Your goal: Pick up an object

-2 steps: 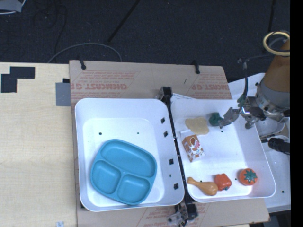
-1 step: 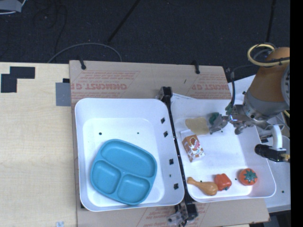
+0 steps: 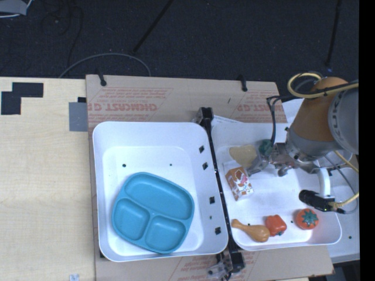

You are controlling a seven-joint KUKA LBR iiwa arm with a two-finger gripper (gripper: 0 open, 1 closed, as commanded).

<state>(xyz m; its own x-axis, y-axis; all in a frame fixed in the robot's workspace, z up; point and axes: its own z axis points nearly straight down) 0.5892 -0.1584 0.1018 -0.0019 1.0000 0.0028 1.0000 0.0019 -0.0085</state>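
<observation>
Two shallow white bins sit side by side on a cardboard-covered bench. The left bin [image 3: 105, 157] carries a blue divided plate [image 3: 153, 212] lying flat toward its near side, well apart from everything else. The right bin [image 3: 334, 236] holds the smaller things. The arm [image 3: 319, 119] reaches in from the right, its orange band above the wrist at the bin's far right corner, and the wrist bends down and leftward so that the gripper [image 3: 265, 160] hangs low over the far middle of the right bin. How wide its claw stands cannot be told from this slant, and nothing can be seen caught in it. Just to the left of the gripper lies a pale beige flat piece [image 3: 242, 153], and nearer the camera, beside the divider, a small red-and-white patterned packet [image 3: 239, 182]. Along the bin's near edge lie a tan drumstick-shaped toy [image 3: 252, 230], a red block [image 3: 275, 224] touching it, and a red tomato-like toy [image 3: 307, 218] toward the right.
</observation>
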